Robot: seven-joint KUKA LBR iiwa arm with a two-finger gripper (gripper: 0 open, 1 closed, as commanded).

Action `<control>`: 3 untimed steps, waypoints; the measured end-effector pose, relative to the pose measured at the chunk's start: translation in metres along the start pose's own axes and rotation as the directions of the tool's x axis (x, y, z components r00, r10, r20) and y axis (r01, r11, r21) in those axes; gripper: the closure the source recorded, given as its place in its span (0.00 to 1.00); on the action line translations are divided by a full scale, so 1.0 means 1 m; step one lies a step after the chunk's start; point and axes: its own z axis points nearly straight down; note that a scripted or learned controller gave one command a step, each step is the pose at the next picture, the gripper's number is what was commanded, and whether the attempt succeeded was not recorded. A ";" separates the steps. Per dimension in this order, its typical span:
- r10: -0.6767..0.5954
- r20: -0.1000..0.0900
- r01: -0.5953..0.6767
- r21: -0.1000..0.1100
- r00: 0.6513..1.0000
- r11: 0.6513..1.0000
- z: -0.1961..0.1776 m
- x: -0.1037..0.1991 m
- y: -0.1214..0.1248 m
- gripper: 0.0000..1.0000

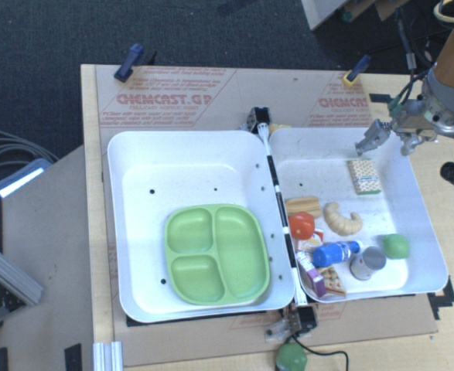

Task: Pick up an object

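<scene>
My gripper (389, 140) hangs over the far right corner of the right bin (412, 178), open, with nothing between its fingers. Just below it lies a small pale patterned block (364, 176). Nearer the front of that bin lie a tan bun (302, 205), a red tomato (302, 225), a croissant (343, 219), a blue bottle (335, 252), a grey cup (366, 263), a green ball (397, 246) and a purple box (319, 281).
The left bin (157, 161) holds a green divided plate (215, 253). A black divider (277, 199) runs between the two bins. Cardboard (172, 95) lies under both bins, with blue clamps at its far edge.
</scene>
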 end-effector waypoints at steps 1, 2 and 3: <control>0.000 0.000 0.000 0.001 1.000 1.000 0.135 -0.024 0.003 0.00; 0.000 0.001 0.000 -0.002 1.000 1.000 0.124 -0.025 0.004 1.00; -0.002 -0.002 0.002 0.002 1.000 1.000 0.135 0.063 -0.005 1.00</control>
